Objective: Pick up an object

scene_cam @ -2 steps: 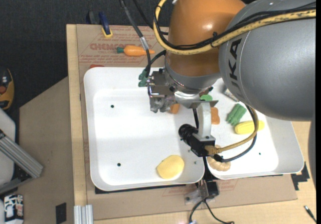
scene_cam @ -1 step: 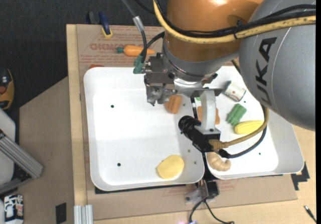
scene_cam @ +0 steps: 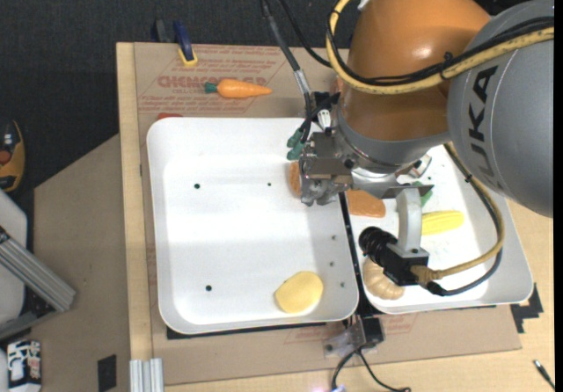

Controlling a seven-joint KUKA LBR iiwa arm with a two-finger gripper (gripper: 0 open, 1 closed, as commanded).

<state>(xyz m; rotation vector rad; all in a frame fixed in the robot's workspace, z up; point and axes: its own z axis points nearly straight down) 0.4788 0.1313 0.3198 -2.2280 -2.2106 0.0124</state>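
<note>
Cardboard covers the bench point(scene_cam: 132, 206) under two white bins. On the left bin's point(scene_cam: 176, 294) floor a yellow disc point(scene_cam: 298, 293) lies near the front right corner. At its right wall the gripper point(scene_cam: 315, 179) hangs low, touching an orange piece point(scene_cam: 294, 177); how the tool stands cannot be told. Corn point(scene_cam: 442, 221) and a croissant point(scene_cam: 383, 281) lie in the right bin point(scene_cam: 510, 272). A carrot point(scene_cam: 236, 89) rests on the cardboard behind.
</note>
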